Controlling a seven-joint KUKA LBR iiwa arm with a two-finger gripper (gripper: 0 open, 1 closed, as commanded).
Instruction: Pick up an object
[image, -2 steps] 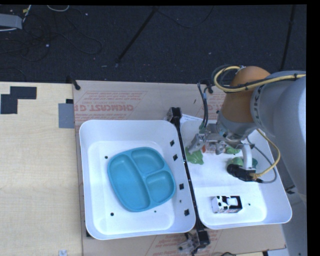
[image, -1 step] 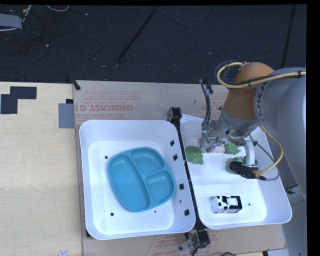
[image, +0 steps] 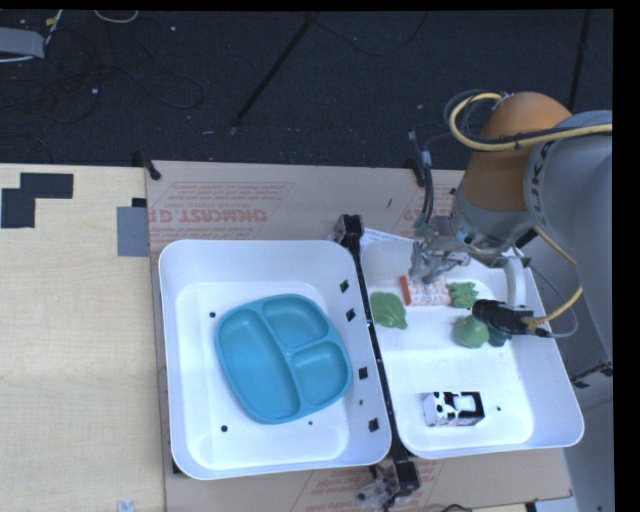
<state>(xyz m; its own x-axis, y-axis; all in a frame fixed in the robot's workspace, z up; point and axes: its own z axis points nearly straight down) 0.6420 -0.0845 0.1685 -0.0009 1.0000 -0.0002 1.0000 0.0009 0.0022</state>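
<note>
My gripper (image: 432, 270) hangs low over the far part of the right bin (image: 520, 425). Directly under it lies a pale, red-speckled flat item (image: 428, 294), with a small orange stick (image: 405, 289) at its left edge. I cannot tell whether the gripper touches either one. A leafy green piece (image: 388, 310) lies to the left, a small green piece (image: 463, 293) to the right, and a round green object (image: 469, 332) a little nearer. A black-and-white toy (image: 453, 408) sits near the bin's front wall.
The left bin (image: 185, 290) holds a blue divided plate (image: 282, 354). A black divider (image: 362, 330) runs between the two bins. The arm's orange band (image: 505, 150) and grey links rise over the right bin's far right corner.
</note>
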